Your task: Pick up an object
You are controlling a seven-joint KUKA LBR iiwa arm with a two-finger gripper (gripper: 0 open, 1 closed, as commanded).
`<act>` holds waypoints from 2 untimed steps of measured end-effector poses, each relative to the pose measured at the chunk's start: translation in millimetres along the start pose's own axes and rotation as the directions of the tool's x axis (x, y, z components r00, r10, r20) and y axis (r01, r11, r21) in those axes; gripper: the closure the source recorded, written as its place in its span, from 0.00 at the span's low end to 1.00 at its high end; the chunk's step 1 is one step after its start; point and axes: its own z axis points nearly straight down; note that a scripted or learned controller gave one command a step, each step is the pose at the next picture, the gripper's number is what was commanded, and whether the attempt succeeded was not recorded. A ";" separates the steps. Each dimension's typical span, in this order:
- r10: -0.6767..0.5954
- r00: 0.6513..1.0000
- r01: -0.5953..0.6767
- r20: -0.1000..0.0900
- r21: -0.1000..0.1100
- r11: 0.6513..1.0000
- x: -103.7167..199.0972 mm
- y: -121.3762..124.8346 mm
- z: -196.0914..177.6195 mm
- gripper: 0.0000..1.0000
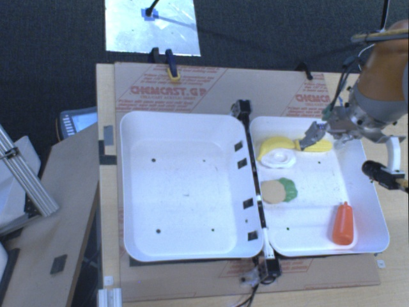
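The right bin (367, 190) holds three things. A yellow banana-shaped toy (276, 145) lies at its far side with a white ring (277, 160) against it. A green and tan flat piece (280, 190) lies near the bin's left wall. An orange bottle (342, 223) stands near the front right. My gripper (314, 135) hangs over the far part of the right bin, just above the yellow toy's right end (319, 146). Nothing is seen lifted in it.
The left bin (185, 184) sits beside the right one, with black clips (248, 203) along the shared wall. The grey arm with its orange band (383, 69) comes in from the right. A black part (378, 173) juts over the right bin's rim.
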 end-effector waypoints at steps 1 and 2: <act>-0.011 1.000 0.011 -0.005 0.000 1.000 98.6 -42.9 -13.9 0.00; -0.008 1.000 0.008 0.000 -0.015 1.000 143.0 78.9 -58.0 0.00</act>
